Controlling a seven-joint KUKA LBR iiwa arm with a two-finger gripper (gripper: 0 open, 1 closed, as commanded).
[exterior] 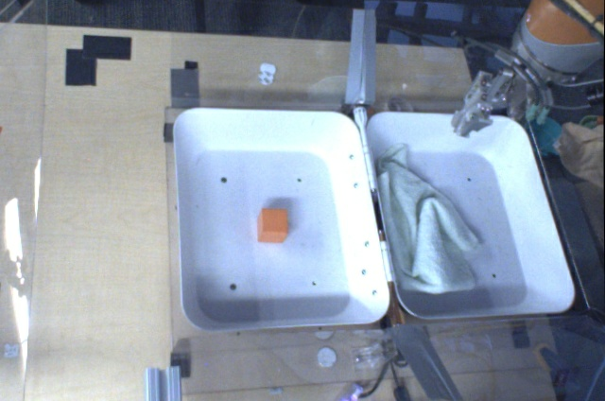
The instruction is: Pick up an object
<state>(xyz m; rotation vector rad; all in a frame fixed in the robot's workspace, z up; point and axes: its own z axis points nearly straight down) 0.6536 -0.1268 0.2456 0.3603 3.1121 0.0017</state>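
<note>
camera view: the bench is seen from above at a slant, with two white bins set side by side.
left bin [203,200]: an orange cube [273,225] is seen lying near its middle, apart from every wall, so it can be reached from any side.
right bin [529,229]: a pale cloth [425,224] is seen bunched along the left half, touching the wall by the divider (probably slumped there, not laid).
arm [565,7]: it is brought in from the top right corner.
gripper [477,106]: it is held over the far rim of the right bin, above bare floor, near the cloth's top corner but apart from it.
jaws: nothing is seen between them; whether they are spread or pressed together cannot be told.
task state: judged as not yet done, since both things are lying in their bins; the cloth is the nearer candidate.
</note>
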